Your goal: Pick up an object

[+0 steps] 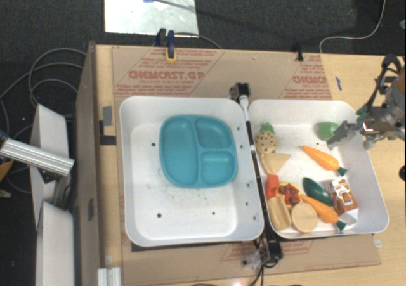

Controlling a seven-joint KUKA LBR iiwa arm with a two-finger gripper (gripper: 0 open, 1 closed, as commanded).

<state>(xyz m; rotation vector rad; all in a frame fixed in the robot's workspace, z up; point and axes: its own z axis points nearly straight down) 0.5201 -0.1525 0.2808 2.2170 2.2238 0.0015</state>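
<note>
Though the pincer (346, 132) hangs at the right bin's (374, 180) far edge, I cannot tell how it stands. Nearest lies a toy carrot (322, 158), mid-bin: likely light, hard, slick plastic, best pinched across its thick middle.

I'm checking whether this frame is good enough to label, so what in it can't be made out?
- Gripper, camera view: small and blurred above the right bin; whether its fingers are open or shut is not readable.
- Arm: cut off by the right edge.
- Green object: partly hidden by the gripper; its kind is unclear.
- Toy food pile at the bin's near end: pieces overlap, lower ones hidden.
</note>
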